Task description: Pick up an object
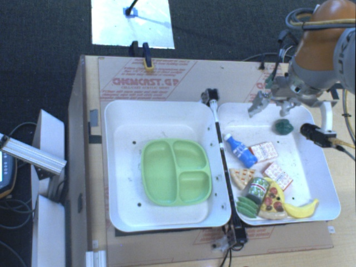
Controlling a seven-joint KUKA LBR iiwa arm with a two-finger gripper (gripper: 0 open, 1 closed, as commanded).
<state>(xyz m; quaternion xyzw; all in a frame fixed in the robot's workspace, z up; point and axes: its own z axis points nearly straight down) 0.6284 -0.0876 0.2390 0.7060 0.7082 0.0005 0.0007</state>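
My gripper hangs over the back of the right bin, its two fingers spread open with nothing between them. A small dark green lump lies just in front of it and a little to the right. Further forward lie a blue bottle, two red-and-white packets, a pizza slice, a green can, a second pizza piece, a green pea pod and a yellow banana.
The left bin holds a light green divided plate. A black clamp sits at the back where the bins meet. Cables and a black connector hang off the arm over the right bin's back right.
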